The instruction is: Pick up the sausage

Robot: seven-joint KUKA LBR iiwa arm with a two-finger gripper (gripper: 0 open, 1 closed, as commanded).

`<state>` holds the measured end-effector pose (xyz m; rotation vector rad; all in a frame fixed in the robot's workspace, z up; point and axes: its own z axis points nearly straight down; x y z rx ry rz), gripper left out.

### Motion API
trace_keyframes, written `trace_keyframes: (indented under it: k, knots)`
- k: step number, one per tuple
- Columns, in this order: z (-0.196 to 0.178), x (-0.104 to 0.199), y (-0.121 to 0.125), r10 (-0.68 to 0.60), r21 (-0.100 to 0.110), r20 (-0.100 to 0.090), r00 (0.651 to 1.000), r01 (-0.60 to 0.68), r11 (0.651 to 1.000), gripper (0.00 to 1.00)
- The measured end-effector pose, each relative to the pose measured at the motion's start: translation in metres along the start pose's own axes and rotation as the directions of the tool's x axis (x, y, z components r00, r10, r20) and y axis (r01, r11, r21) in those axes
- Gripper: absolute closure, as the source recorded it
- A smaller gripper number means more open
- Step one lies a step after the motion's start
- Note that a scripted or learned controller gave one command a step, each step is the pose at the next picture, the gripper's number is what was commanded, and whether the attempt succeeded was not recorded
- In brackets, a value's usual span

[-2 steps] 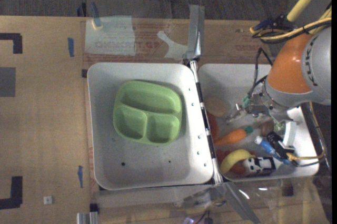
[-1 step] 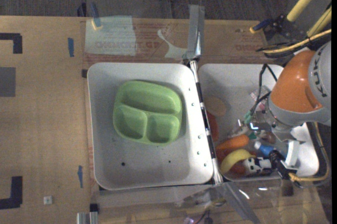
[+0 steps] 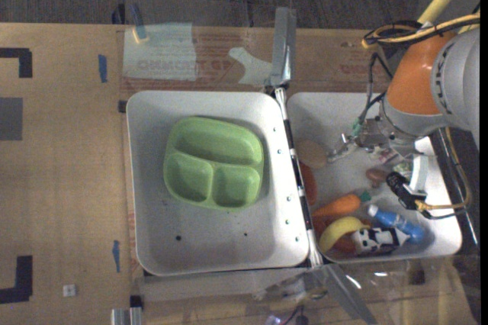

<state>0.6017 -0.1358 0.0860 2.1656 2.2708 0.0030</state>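
A small brown sausage-like piece [image 3: 375, 175] lies in the right bin [image 3: 328, 111], just below the wrist and partly hidden by it. My gripper [image 3: 340, 152] hangs low over the middle of that bin, pointing left, a short way up and left of the brown piece. It is close to a tan round object [image 3: 311, 152]. Nothing can be made out in its grasp.
The right bin also holds a carrot [image 3: 340, 205], a banana [image 3: 340, 230], a blue bottle [image 3: 398, 223], a black-and-white cow toy [image 3: 379, 239] and a red item [image 3: 307, 183] by its left wall. A green divided plate [image 3: 214, 163] sits in the left bin [image 3: 152, 224].
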Motion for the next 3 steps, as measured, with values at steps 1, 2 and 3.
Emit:
trace_keyframes:
  k: [1,2,3]
  knots:
    - [0.0,-0.012,-0.015,0.164,0.004,-0.001,0.986,-0.164,0.986,0.0]
    - [-0.012,-0.011,-0.013,0.162,-0.001,0.0,0.987,-0.162,0.987,1.0]
    - [-0.012,-0.01,-0.013,0.161,-0.001,0.0,0.987,-0.161,0.987,0.0]
